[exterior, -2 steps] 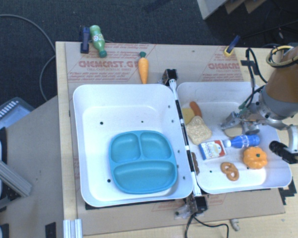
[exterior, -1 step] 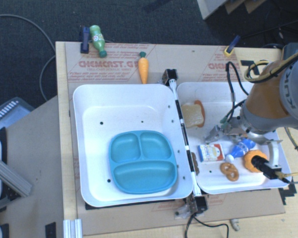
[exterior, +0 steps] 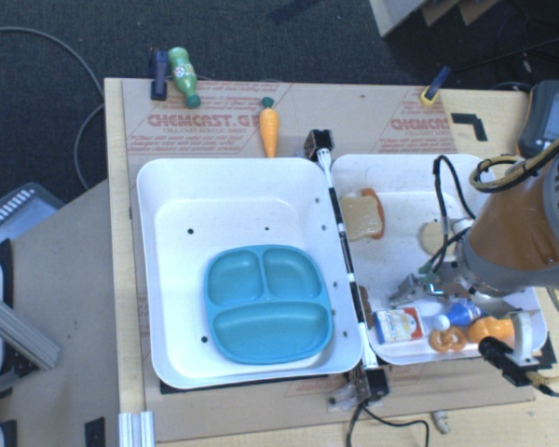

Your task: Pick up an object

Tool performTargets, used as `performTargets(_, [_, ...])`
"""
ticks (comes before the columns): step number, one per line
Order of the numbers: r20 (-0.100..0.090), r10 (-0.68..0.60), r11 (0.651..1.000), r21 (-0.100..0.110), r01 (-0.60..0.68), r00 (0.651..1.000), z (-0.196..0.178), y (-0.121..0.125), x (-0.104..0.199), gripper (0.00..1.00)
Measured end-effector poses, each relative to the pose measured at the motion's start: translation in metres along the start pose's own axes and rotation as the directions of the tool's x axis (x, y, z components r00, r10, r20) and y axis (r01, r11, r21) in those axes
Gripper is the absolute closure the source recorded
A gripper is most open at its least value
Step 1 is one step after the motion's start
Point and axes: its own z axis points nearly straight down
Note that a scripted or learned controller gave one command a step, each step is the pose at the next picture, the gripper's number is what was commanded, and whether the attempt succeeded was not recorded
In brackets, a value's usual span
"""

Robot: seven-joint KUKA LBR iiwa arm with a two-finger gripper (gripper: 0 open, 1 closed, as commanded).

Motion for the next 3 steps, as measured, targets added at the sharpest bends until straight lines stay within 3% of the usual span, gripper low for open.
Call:
performTargets(1, [0.0, -0.001, 1.0, -0.002, 0.001, 1.0, -0.0007, 0.0823, -0.0068, 0.0])
performTargets(2, [0.001, 0.0, 1.0, -0.004, 0.0, 1.0, -0.0106, 0.0827, -0.0069, 1.0])
performTargets(3, [0.001, -0.001, 1.0, -0.004, 0.001, 1.0, -0.0105, 0.0826, -0.0068, 0.0])
